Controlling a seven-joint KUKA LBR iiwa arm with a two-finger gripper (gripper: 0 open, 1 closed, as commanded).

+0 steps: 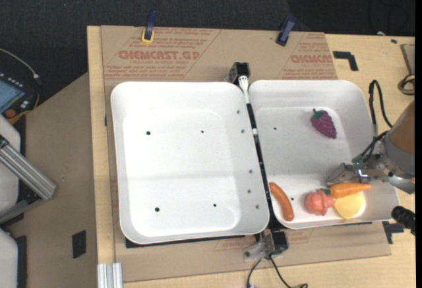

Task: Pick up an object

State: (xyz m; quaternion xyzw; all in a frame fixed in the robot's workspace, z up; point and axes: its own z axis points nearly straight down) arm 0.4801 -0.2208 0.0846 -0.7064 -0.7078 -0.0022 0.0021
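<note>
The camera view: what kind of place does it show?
Probably a robotics lab test bench: two white bins sit on a clamped board, toy food such as purple grapes lies inside, and a gripper reaches in.

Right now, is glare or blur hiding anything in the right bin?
Camera view: the light is even, and the white right bin shows no hard glare; the grapes, sausage and carrot read sharp; the end effector is soft and small, so its detail is unclear.

light: even, bright overhead | bins (178,102): near blown-out white | shadows: soft, faint | focus: slightly soft overall
</note>
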